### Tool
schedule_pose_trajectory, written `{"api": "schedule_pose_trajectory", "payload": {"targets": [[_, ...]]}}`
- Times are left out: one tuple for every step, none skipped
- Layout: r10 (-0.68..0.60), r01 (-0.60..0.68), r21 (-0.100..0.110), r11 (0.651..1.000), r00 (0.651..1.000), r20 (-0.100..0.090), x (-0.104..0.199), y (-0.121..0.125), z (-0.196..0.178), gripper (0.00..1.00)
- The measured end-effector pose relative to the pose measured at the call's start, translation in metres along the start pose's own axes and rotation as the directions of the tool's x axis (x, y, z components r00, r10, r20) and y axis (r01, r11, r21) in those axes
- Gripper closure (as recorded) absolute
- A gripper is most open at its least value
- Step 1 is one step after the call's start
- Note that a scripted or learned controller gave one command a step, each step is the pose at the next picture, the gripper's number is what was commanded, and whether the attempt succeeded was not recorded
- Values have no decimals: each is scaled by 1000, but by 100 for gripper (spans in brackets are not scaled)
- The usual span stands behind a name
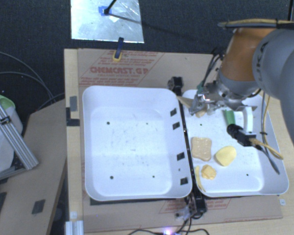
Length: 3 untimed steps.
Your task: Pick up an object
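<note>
- Table: carries both bins on a printed board; it extends well out to the far side of the pincer.
- Arm: grey with an orange band, reaching in over the upper part of the right-hand bin.
- Left-hand bin: lies across the divider from the pincer, well apart from it.
- Pincer: sits low at the upper edge of the right-hand bin, close to the divider. The wrist hides the tips, so I cannot tell if it is open or closed, nor whether anything is between them.
- Candidate objects, all in the right-hand bin below the pincer: tan cracker-like square, nearest; yellow lump, just beyond it; small yellow piece, further down near the divider.
- Black-handled tool: below and to the arm's side of the pincer.
- Green item: just beside the pincer, partly under the wrist.
- Judgement: the step is approach and descent. The yellow lump looks the best target, since it is rounded and stands free. The flat square may slip. Centre over it and keep off the bin wall.
</note>
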<state>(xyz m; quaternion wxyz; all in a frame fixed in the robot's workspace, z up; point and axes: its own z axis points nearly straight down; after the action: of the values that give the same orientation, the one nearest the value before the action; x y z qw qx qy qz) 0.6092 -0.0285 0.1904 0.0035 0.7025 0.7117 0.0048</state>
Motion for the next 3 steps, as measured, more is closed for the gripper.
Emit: {"api": "schedule_pose_trajectory", "payload": {"targets": [[1, -1, 8, 1000, 1000, -2, 71, -6, -13, 100], [3, -3, 14, 1000, 1000, -1, 136, -41, 3, 100], [7, -7, -8, 1000, 1000, -3, 131, -67, -242, 100]]}}
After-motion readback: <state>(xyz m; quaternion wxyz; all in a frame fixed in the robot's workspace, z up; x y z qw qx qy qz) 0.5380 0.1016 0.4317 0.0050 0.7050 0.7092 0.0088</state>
